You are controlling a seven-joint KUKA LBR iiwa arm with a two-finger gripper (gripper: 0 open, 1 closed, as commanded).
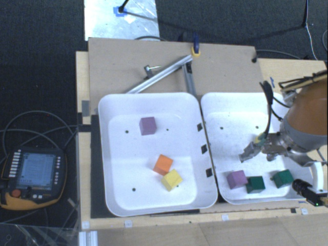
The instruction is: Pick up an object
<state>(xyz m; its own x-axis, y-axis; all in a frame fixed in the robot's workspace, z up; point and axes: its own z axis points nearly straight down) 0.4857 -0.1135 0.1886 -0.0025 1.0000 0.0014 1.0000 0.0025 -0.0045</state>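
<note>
The gripper (254,151) hung over the right bin (225,109); whether it was apart or together I cannot tell. The purple cube (237,179) lay nearest, just below-left.

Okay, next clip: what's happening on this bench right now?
A grey arm with an orange band reaches in from the right, its gripper poised over the right bin. Below it lie a purple block and two dark green blocks; nothing shows between its fingers. The left bin has a purple cube, an orange cube and a yellow cube touching it. No pick has been made yet.
</note>
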